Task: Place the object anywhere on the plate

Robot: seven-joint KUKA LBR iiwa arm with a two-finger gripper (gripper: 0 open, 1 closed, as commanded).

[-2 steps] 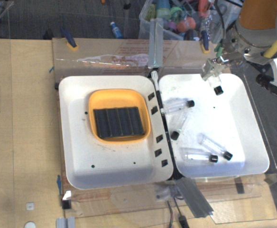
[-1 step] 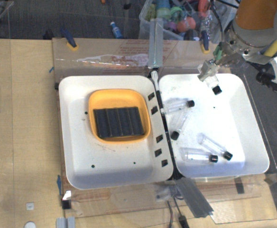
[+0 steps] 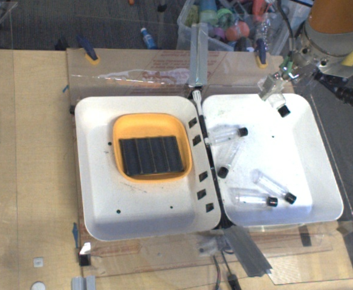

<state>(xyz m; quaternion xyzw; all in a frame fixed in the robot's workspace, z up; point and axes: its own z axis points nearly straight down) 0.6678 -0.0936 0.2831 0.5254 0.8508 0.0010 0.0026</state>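
Observation:
An orange plate (image 3: 152,123) sits in the left bin (image 3: 98,186) with a black ridged block (image 3: 151,155) lying on it. At the far edge of the right bin (image 3: 321,162), my gripper (image 3: 283,76) comes down from the orange-banded arm at the top right. It is shut on the upper end of a clear tube (image 3: 273,89). The tube's black cap (image 3: 283,110) hangs down over the bin's back corner. The gripper is well to the right of the plate, across the divider.
Several more clear tubes with black caps lie in the right bin, one near the divider (image 3: 228,133) and two at the front (image 3: 272,187). A crate of coloured items (image 3: 237,11) stands behind the bins. Black clips line the divider (image 3: 199,156).

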